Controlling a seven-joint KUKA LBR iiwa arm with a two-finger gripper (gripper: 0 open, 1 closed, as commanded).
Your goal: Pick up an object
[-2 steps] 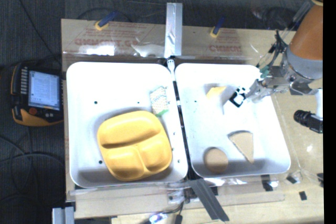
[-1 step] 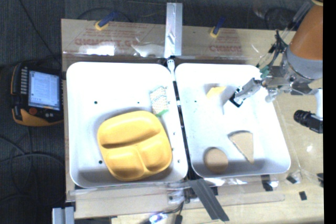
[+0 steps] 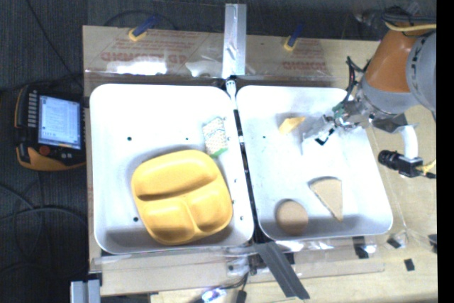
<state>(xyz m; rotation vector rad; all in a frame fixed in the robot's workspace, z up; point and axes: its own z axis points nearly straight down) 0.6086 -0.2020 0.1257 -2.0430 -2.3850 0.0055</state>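
Observation:
My gripper (image 3: pixel 309 133) hangs over the upper middle of the right bin (image 3: pixel 369 174), reaching in from the right under the orange-banded wrist (image 3: pixel 394 67). A small yellow piece (image 3: pixel 289 125) lies just left of the gripper tip, touching or nearly touching it; I cannot tell which. A tan wedge (image 3: pixel 328 194) rests lower right in the same bin, and a round brown object (image 3: pixel 291 215) sits near its front wall.
The left bin (image 3: pixel 113 124) holds a large yellow divided plate (image 3: pixel 182 194) and a small green-and-white packet (image 3: pixel 215 135) close to the divider. A handheld pendant with a lit screen (image 3: pixel 51 125) lies left of the bench.

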